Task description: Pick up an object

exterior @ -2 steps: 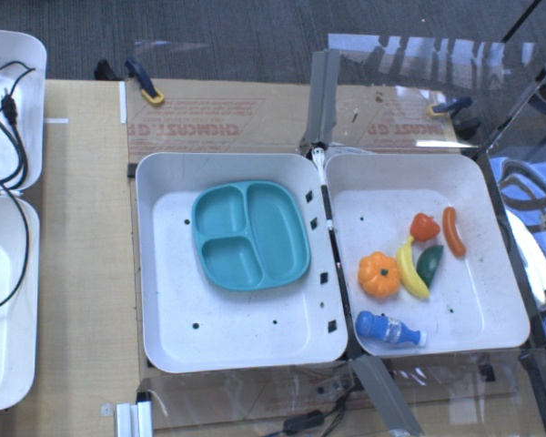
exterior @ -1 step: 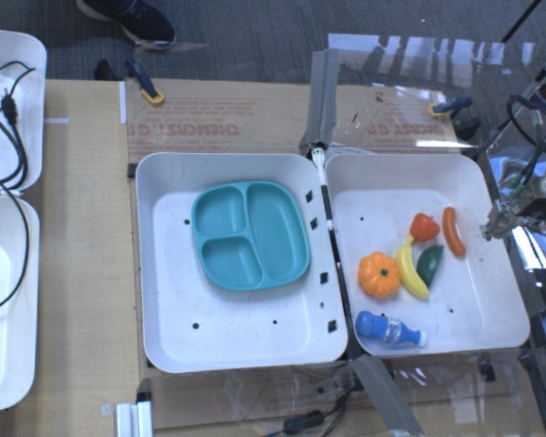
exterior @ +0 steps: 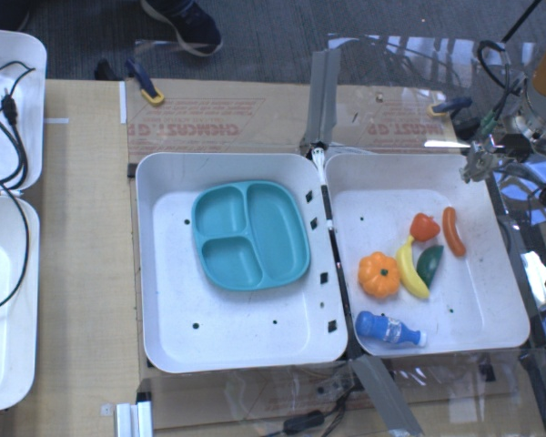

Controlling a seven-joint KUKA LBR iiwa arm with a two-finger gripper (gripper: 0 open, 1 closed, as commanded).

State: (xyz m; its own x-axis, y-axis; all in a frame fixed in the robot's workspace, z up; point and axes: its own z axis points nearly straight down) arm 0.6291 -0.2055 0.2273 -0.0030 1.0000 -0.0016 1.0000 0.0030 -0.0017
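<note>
Approach stage: nothing picked yet.
We find the end effector poised at the right bin's far right corner; its opening we cannot tell. The pumpkin, banana and bottle lie loose inside; next, descend over one.

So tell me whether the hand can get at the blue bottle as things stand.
Probably yes. The blue bottle lies on its side near the front edge of the right bin, with nothing on top of it. The hand sits at the bin's far right corner.
</note>
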